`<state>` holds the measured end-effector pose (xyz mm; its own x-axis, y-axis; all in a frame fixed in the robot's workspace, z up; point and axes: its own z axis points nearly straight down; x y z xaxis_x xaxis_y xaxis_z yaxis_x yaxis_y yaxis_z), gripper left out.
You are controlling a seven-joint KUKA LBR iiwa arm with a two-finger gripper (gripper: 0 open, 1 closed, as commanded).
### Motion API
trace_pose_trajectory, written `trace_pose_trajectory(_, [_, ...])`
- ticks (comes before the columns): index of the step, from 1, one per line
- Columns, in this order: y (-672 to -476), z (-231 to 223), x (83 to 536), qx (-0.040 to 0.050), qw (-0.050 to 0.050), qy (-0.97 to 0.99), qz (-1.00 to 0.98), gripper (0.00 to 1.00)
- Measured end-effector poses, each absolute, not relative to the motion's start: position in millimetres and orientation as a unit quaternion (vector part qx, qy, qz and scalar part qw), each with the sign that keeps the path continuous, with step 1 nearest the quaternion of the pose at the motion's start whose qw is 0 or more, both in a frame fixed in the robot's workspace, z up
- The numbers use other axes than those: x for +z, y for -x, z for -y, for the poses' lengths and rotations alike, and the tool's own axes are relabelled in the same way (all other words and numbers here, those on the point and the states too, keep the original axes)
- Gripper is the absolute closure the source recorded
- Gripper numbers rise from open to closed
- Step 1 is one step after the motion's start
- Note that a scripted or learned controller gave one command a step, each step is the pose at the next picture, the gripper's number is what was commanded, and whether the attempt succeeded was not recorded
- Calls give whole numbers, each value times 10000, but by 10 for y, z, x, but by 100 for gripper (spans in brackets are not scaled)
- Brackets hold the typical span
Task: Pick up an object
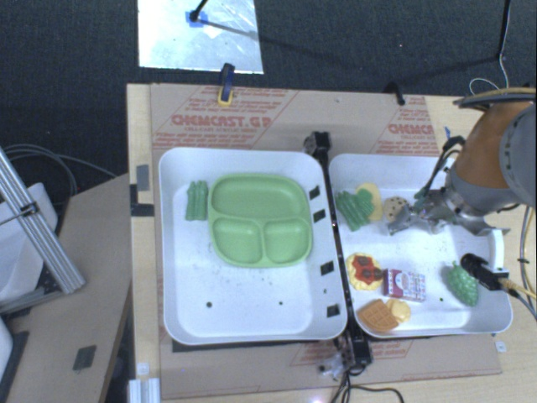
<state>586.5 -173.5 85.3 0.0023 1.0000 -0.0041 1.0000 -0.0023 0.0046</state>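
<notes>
Gripper [399, 219] low beside cookie [394, 204].

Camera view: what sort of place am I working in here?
Probably a robot test bench in a lab, not a kitchen: two white bins on a protected board, toy food and a green divided plate, and loose cables around the arm.

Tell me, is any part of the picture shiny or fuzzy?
In the camera view, the silver sheet on the dark floor above the bench glares bright white; the two white bins are evenly lit with only soft shadows; the arm's gripper over the right bin looks slightly blurred, and the small toy foods are fuzzy.
</notes>
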Motion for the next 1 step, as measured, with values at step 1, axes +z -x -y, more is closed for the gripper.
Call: trace_pose_trajectory(1, [-5499,2093,845,-7,5,-7081,-7061,0])
